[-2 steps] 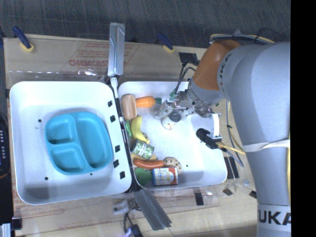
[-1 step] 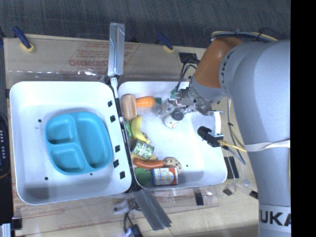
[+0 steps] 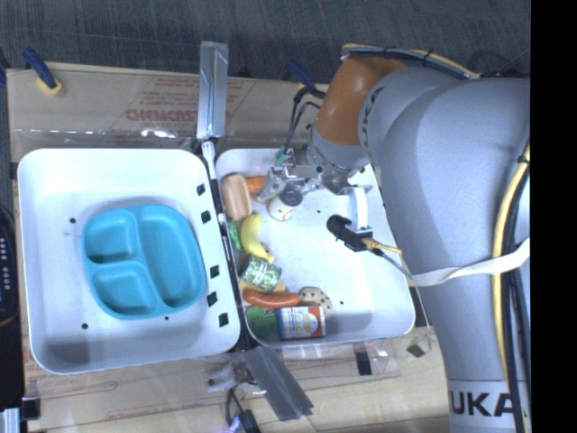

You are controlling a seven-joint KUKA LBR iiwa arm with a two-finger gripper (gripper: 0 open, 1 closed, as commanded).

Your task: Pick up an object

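Several objects crowded along left wall of right bin (image 3: 389, 307): sausage (image 3: 235, 197), banana (image 3: 255, 237), can (image 3: 301, 322). Claw (image 3: 287, 190) lowered at bin's top, near sausage; clenched or released cannot be told, view cluttered. Risk: neighbour nudged, grasp missed through crowding.

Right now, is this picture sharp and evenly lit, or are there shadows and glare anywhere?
Camera view: fairly soft throughout, small items in the right bin hard to make out; lighting bright and even, the left bin nearly washed out white; soft shadows lie inside its lower rim and around the blue divided tray; the grey arm looms large and blurry at the right.
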